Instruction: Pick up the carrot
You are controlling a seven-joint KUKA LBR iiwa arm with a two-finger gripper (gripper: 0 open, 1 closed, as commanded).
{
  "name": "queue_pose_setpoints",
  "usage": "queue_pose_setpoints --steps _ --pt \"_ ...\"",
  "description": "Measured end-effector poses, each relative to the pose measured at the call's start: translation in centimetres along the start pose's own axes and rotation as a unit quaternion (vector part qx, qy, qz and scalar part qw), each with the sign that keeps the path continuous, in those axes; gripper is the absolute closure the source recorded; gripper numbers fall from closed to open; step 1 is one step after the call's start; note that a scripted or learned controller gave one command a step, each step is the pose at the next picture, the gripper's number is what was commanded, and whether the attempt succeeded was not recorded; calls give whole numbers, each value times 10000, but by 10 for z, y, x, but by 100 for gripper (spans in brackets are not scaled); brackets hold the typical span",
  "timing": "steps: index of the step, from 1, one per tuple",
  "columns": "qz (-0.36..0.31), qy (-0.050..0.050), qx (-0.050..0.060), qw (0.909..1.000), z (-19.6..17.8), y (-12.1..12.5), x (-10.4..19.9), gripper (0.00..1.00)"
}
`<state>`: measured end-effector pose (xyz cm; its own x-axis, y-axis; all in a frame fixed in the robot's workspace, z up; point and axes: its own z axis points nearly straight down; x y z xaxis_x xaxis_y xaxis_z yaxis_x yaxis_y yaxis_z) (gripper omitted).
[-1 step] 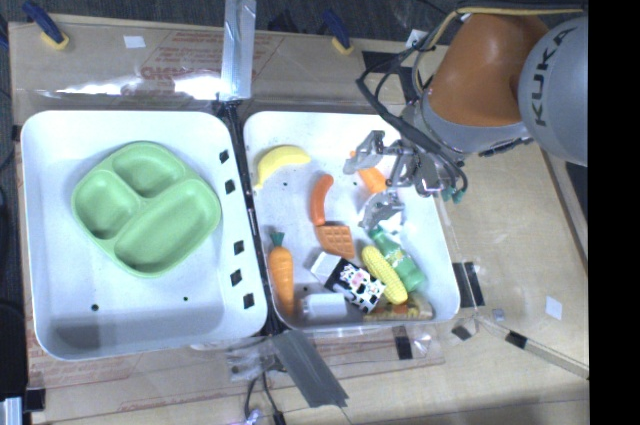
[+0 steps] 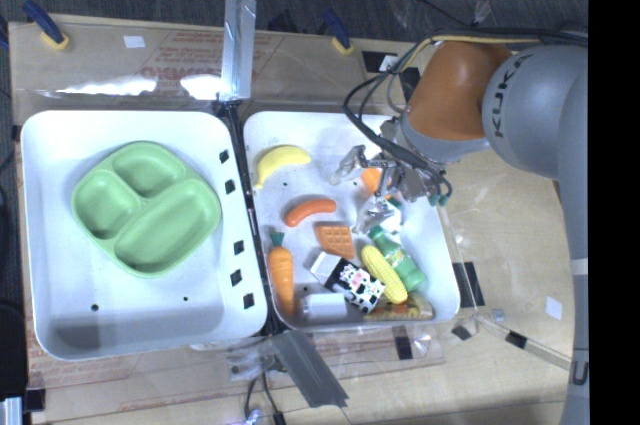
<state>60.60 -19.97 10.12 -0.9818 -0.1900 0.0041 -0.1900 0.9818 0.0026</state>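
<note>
We see the gripper (image 2: 368,181) over the right bin (image 2: 300,128); we cannot tell its jaws' state. The carrot (image 2: 281,277) lies well apart.

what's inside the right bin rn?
The right bin holds a banana, sausage, waffle, carrot, corn and a cow-print block. The end effector covers whatever lies beneath it.
</note>
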Motion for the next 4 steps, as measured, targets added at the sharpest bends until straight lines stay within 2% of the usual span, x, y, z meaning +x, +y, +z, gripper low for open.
queue_pose_setpoints --steps 1,2,3,4 --pt "-49 -47 25 10000 -15 1 -4 100" --pt "-1007 -79 39 9949 3 5 31 100" --pt "-102 -52 23 9999 -66 42 12 100" --pt "-416 -22 25 9991 -73 3 89 100"
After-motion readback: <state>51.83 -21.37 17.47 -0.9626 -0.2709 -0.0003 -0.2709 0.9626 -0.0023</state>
